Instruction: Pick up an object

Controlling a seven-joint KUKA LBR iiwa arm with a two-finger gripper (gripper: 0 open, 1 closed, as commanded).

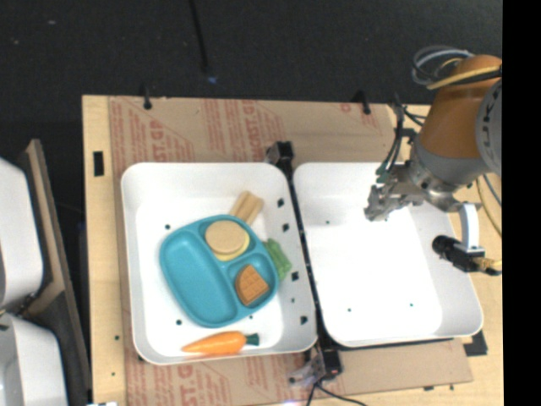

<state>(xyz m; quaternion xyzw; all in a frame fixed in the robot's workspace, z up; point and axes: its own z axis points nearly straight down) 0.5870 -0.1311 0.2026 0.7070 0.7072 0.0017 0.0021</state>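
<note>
You're looking down on a light wooden bench [106, 252] with a brown cardboard sheet [203, 129] laid over its top, printed with red markings along its far and left edges. Beyond the bench's far edge the floor [101, 32] is dark, almost black, and a thin dark cable [196, 28] runs across it. Off the bench's left edge you see white units [17, 227] and a wooden board [46, 218] standing beside them

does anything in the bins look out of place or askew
Mostly tidy. The blue divided tray sits diagonally in the left bin, with a green piece wedged outside its right edge. The carrot lies loose by the front wall. Nothing looks spilled or damaged.
</note>
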